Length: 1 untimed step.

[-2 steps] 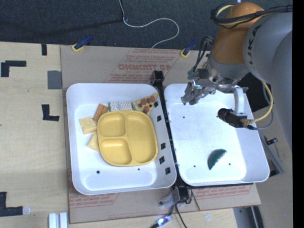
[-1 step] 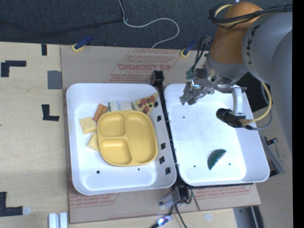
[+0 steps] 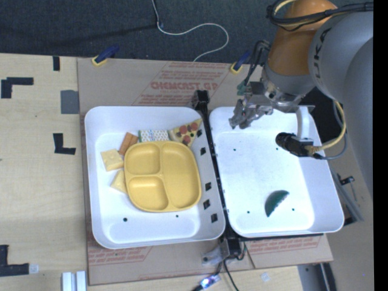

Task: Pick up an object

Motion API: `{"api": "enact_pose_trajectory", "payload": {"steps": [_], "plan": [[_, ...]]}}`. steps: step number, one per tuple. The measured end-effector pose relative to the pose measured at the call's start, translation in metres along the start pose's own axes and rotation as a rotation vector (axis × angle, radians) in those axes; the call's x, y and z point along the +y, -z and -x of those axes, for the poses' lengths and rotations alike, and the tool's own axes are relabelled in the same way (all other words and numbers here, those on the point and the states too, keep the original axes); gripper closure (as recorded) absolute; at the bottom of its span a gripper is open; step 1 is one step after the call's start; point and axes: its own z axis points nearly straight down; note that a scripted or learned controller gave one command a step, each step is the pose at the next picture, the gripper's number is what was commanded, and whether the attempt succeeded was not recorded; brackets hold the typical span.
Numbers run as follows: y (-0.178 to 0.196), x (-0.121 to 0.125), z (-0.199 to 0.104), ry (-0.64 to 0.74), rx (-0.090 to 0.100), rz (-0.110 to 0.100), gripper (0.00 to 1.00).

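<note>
The nearest loose thing to me is a small dark green leaf-shaped piece (image 3: 277,202), lying flat on the floor of the right bin (image 3: 242,162), well below my gripper (image 3: 241,119) in the camera view and a little to its right. Nothing lies on it or against it, and the white floor around it is bare.

My gripper hangs over the upper left corner of that same bin, close to the rim. I cannot tell whether it is spread or pinched together; I see nothing between its tips. A black cylindrical fitting (image 3: 293,144) with a yellowish cable sticks out from my wrist, to the right of the gripper, between it and the green piece.

Just to the gripper's left is the divider where the two bins meet, with black clips (image 3: 202,99) along it. Beyond that, in the left bin (image 3: 97,193), sits a yellow divided plate (image 3: 162,176) with three compartments, upright and face up. It covers part of the other things there: tan cracker-like squares (image 3: 112,159) poke out at its left edge, an orange-brown strip (image 3: 128,142) leans by its upper left, and a pizza-slice toy (image 3: 187,132) and a patterned piece (image 3: 153,136) show along its top edge.

Both bins rest on a sheet of cardboard (image 3: 176,83); a white cable (image 3: 182,29) loops across the dark floor above it.
</note>
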Motion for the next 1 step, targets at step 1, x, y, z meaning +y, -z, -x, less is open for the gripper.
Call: {"api": "enact_pose_trajectory", "payload": {"steps": [1], "plan": [[-0.0214, -0.0020, -0.0020, -0.002, -0.002, -0.004, 1.00]]}}
